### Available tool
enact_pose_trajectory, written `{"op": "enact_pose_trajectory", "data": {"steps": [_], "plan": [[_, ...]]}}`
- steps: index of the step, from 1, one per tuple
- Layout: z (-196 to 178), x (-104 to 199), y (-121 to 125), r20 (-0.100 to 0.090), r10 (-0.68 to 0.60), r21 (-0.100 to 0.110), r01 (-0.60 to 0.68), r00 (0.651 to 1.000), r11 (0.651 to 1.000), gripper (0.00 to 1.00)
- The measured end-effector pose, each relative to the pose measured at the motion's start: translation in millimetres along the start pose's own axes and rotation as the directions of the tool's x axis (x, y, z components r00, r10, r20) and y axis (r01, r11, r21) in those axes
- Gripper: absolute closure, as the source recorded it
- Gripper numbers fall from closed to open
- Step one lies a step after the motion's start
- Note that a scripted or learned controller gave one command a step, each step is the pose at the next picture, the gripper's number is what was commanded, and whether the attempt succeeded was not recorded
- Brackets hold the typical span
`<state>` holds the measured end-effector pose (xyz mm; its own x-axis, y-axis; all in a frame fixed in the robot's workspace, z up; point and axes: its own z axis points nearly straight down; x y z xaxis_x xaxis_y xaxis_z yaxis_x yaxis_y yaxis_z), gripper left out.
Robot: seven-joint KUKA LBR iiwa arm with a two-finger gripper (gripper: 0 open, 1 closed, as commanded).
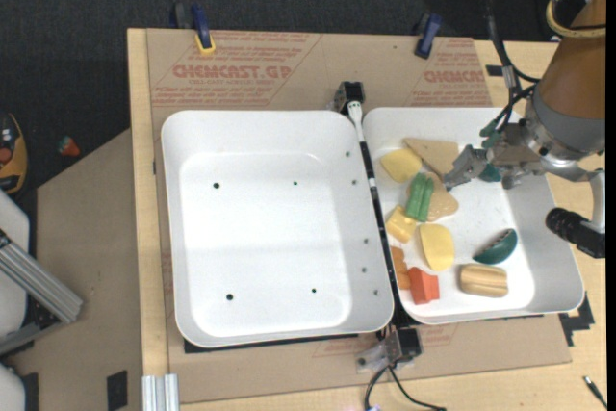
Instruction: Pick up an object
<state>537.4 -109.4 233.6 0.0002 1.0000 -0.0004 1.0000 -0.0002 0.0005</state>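
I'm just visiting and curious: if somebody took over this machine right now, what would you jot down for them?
Gripper: low over the right bin, near the tan wedge; whether it grips anything can't be told.
Things: all in the right bin, including the green piece, yellow pieces, red block and teal piece.
Done: nothing visibly lifted.
Left: grasp one object and raise it.

A robotics lab: clamped board [289, 63], two white bins [269, 226], loose cables [404, 380].

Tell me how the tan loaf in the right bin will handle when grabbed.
The loaf looks rounded and log-shaped, so it may roll if nudged sideways. Its smooth surface could slip in the hand. It lies apart from the teal piece, so access seems fair.
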Motion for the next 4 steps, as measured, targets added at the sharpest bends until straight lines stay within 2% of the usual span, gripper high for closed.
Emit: {"op": "enact_pose_trajectory", "data": {"steps": [1,2,3,4], "plan": [[-10.9,0.0,0.7,0.001,0.0,-0.003,0.0,1.0,1.0,1.0],[-143.0,59.2,16.6,0.0,-0.009,-0.018,0.009,1.0,1.0,1.0],[-293.2,112.2,24.2,-0.001,-0.007,-0.022,0.007,1.0,1.0,1.0],[-221.7,159.6,-11.9,-0.001,-0.006,0.009,0.006,1.0,1.0,1.0]]}}
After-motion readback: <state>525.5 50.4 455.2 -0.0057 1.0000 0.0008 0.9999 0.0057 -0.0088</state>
